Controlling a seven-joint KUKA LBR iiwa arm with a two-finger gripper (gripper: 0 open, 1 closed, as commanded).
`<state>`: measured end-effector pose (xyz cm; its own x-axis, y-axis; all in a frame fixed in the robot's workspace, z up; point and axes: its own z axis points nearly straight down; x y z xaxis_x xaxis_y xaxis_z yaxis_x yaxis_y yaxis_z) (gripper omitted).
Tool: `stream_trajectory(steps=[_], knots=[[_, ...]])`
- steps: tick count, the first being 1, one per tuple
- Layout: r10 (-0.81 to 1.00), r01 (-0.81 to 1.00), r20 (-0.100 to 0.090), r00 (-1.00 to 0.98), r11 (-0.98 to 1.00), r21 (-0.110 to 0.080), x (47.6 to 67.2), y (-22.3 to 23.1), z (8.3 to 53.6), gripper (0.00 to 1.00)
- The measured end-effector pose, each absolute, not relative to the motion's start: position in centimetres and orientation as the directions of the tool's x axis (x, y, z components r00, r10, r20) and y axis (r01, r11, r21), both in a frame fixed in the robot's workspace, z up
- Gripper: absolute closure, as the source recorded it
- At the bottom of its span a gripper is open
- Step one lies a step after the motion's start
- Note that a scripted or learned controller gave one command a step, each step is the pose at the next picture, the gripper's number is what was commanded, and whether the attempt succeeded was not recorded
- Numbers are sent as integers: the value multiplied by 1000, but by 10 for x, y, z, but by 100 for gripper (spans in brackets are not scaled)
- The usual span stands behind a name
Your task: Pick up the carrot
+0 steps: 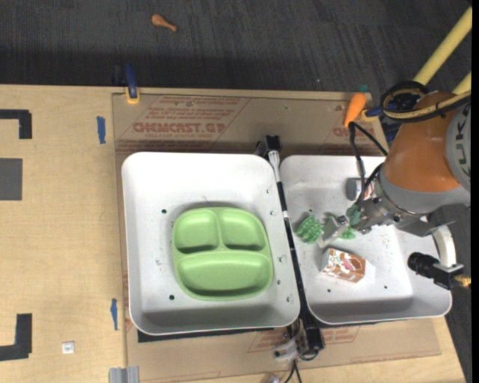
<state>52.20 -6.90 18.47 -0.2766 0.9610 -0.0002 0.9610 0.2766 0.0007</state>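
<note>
Bench: a tan wooden top with black tape marks at its left edge, blue tape bits, and a cardboard sheet [179, 120] printed in red letters lying under both bins.
Left bin [142, 224]: shallow, white, rounded corners; it holds a green plate [221, 251] with three sections, sitting flat near the middle.
Right bin [389, 295]: white, touching the left bin along a dark seam with a black clip at the top end.
Arm [423, 161]: grey with an orange band, reaching in from the right and hanging over the upper right part of the right bin; cables loop above it.
Claw [352, 221]: low over the right bin, pointing left toward the middle of that bin. Whether it is open or closed cannot be told, and nothing can be seen caught in it.
Green item [307, 227]: a small leafy green thing on the right bin's floor, just left of the claw's tip; contact cannot be told.
Packet [344, 265]: a small white and reddish-brown wrapped item lying tilted on the bin floor, just below the claw.
Carrot [353, 108]: a small orange piece with a green end, lying outside the bins on the cardboard, just above the right bin's top edge, well apart from the claw.
Floor: dark carpet beyond the bench, with a small orange object [162, 22] lying on it at upper left.
Yellow pole [445, 46]: slants across the top right corner.
</note>
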Motion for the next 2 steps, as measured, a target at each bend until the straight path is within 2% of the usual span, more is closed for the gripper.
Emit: stream_trajectory(steps=[1,2], knots=[[978,978,0,-209,209,1,591,-42,185,0],[876,876,1,-482,482,-1,533,25,185,0]])
